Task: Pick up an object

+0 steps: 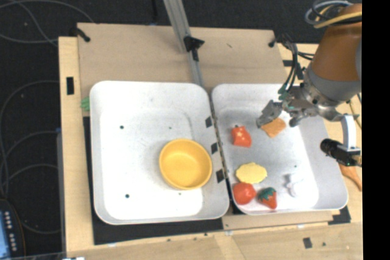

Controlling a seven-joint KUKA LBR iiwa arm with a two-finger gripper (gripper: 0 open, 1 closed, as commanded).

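Orange block (pixel 275 127), seemingly the target of this try, sits between the 2 fingers of the gripper (pixel 277 116) above the right bin (pixel 317 192), toward the bin's 12 o'clock side. The fingers are closed on its upper edge, 1 at the block's 10 o'clock and 1 at its 2 o'clock, so the piece hangs tilted below them; whether it has left the bin floor cannot be told from this slanted view. The arm (pixel 336 64) reaches in from 3 o'clock, its orange band over the wrist, which likely explains the grip from the top instead of from the side.

Other pieces share the right bin. A red pepper-like toy (pixel 241 136) lies just beside the block at its 9 o'clock, near but apart. A pale yellow piece (pixel 251 173) rests toward 7 o'clock, with a red tomato (pixel 244 193) and a strawberry (pixel 267 198) close together along the bin's 6 o'clock edge. A small white item (pixel 291 184) lies at the block's 5 o'clock. None touches the block, so a straight lift looks unobstructed.

The left bin (pixel 122 106) holds a yellow bowl (pixel 185 164) at its 4 o'clock corner. A metal pole (pixel 175 9) rises at 12 o'clock between the 2 bins.
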